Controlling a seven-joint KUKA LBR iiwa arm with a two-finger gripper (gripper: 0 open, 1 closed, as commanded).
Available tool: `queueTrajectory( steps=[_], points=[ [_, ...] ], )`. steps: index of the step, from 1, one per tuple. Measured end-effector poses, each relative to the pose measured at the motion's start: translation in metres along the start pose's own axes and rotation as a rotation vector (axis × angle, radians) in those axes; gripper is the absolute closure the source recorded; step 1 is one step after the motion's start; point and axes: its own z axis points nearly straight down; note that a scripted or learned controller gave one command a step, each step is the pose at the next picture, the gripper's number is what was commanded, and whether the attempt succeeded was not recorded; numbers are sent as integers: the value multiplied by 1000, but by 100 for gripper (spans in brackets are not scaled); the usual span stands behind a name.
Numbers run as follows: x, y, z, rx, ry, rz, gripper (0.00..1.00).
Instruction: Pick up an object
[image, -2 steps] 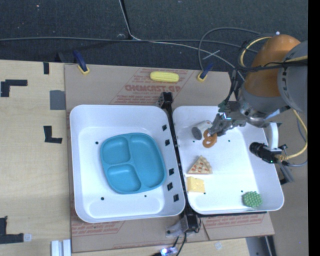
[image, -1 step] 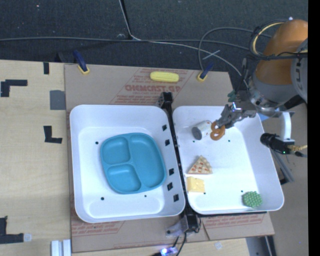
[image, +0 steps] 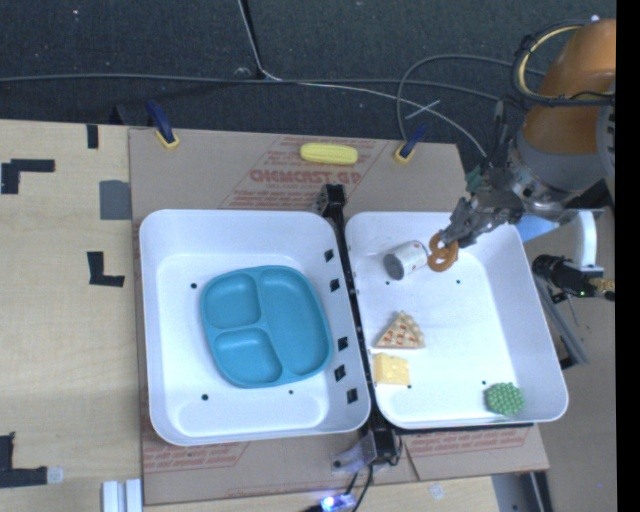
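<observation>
Already the gripper (image: 447, 246) grips an orange ring (image: 442, 254) between its fingers, beside a grey cylinder (image: 406, 260). Lift straight up, slowly, clear of the right bin (image: 535, 300).

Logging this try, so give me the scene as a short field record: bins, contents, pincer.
left bin: blue divided plate
right bin: grey cylinder, brown ring, pizza slice, yellow cheese piece, green bumpy ball
outside bins: yellow banana-like toy on the cardboard behind them
pincer: over the right bin's back part, at the brown ring
grip: cannot tell
</observation>
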Motion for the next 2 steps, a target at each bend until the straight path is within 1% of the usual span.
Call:
queueTrajectory(
  steps=[1,2],
  points=[
    [49,3,19,3,0,-2,100],
    [106,8,17,2,1,-6,100]
  ],
)
